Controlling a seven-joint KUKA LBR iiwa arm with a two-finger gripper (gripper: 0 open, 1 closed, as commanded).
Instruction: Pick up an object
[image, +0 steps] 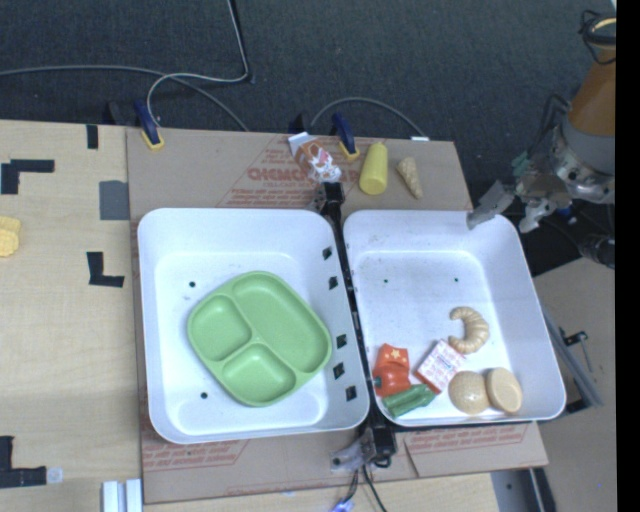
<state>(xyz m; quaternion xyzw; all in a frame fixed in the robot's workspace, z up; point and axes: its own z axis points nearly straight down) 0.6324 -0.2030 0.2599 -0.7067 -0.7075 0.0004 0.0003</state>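
The right bin (500, 250) holds several small things near its front. A tan croissant (470, 328) lies at mid-right. In front of it are a red packet (392, 367), a green piece (405, 401), a red-and-white packet (437, 365) and two round buns (467, 392) (503, 389). My gripper (510, 210) hangs over the bin's far right corner, well away from these things. Its two fingers stand apart with nothing between them.
A green divided plate (259, 337) lies in the left bin (170, 250). Behind the bins on the cardboard sit a yellow bottle (373, 168), a tan cone (410, 177) and a small packet (315, 155). Cables run across the dark floor at the back.
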